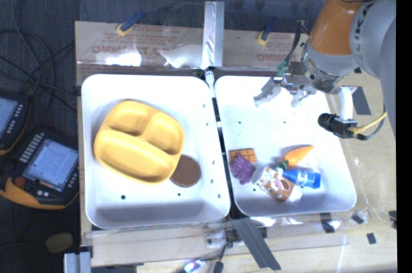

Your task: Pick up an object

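Note:
My gripper (282,96) hangs over the far part of the right bin (257,127), fingers spread apart with nothing between them. Well below it, near the bin's front, lie several small objects: an orange carrot (299,153), a blue bottle (302,178), a brown and white carton (275,183), a purple grape bunch (242,169) and a small orange waffle (243,154). The gripper stands apart from all of them.
The left bin (103,88) holds a large yellow bread-shaped object (137,140) and a brown round cookie (187,170). A metal divider post (213,33) rises behind the bins. A handheld pendant (38,165) lies off the bench at left.

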Motion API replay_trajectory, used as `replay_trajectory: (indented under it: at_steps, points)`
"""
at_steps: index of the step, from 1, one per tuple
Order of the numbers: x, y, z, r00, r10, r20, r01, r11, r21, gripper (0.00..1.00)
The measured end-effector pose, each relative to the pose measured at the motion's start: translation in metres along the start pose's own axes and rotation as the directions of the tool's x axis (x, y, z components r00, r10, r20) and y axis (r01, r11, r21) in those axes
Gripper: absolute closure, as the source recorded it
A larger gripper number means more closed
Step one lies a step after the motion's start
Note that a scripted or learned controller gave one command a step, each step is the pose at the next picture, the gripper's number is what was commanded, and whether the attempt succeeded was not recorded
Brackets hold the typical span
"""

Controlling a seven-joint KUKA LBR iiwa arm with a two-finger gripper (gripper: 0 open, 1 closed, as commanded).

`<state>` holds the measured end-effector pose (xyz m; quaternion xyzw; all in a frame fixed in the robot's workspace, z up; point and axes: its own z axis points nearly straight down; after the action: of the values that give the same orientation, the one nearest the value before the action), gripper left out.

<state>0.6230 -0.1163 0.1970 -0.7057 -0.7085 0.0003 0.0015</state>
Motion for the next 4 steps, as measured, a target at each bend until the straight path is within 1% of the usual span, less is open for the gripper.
replay_trajectory:
  at_steps: [1, 2, 3, 4]
  points:
    - [-0.049, -0.048, 0.107, 0.992, -0.13, 0.004, 0.13, 0.992, -0.008, 0.0]
    - [-0.091, -0.03, 0.106, 0.998, 0.067, -0.017, -0.067, 0.998, -0.007, 0.0]
    - [-0.088, -0.09, 0.104, 0.996, 0.088, -0.007, -0.088, 0.996, -0.02, 0.0]
    - [-0.022, -0.122, 0.107, 0.999, 0.051, 0.006, -0.051, 0.999, -0.016, 0.0]
